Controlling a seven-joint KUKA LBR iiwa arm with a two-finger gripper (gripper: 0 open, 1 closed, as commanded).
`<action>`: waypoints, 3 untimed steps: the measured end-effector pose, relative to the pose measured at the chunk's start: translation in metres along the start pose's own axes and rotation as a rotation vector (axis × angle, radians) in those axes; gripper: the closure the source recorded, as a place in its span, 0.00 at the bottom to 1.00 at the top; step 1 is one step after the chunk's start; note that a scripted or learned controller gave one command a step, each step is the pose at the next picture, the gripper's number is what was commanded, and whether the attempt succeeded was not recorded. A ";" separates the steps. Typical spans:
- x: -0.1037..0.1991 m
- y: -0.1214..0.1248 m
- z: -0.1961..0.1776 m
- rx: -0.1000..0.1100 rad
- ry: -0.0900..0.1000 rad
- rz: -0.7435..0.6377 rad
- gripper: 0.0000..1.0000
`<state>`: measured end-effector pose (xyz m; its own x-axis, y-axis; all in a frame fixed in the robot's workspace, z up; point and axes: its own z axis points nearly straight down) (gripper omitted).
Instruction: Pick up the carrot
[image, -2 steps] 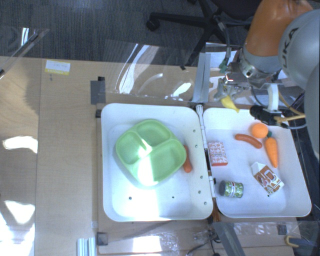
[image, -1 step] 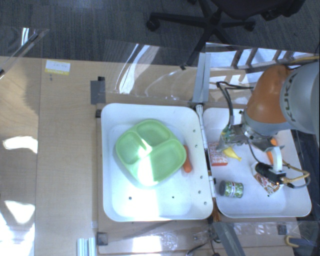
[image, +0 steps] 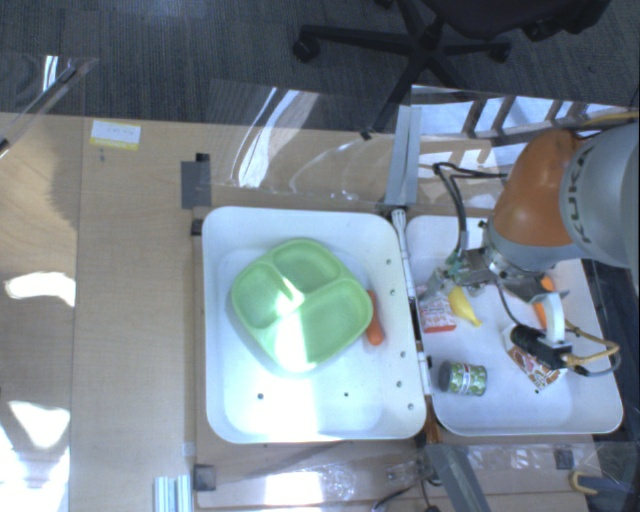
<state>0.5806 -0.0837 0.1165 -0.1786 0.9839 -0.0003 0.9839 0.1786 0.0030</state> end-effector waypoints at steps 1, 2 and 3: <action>-0.025 0.032 0.022 -0.017 -0.003 0.012 0.00; -0.026 0.036 0.008 -0.031 -0.009 0.010 1.00; -0.015 -0.001 0.015 -0.012 -0.002 0.403 1.00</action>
<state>0.5828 -0.0987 0.1018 0.2212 0.9752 0.0011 0.9751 -0.2212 0.0153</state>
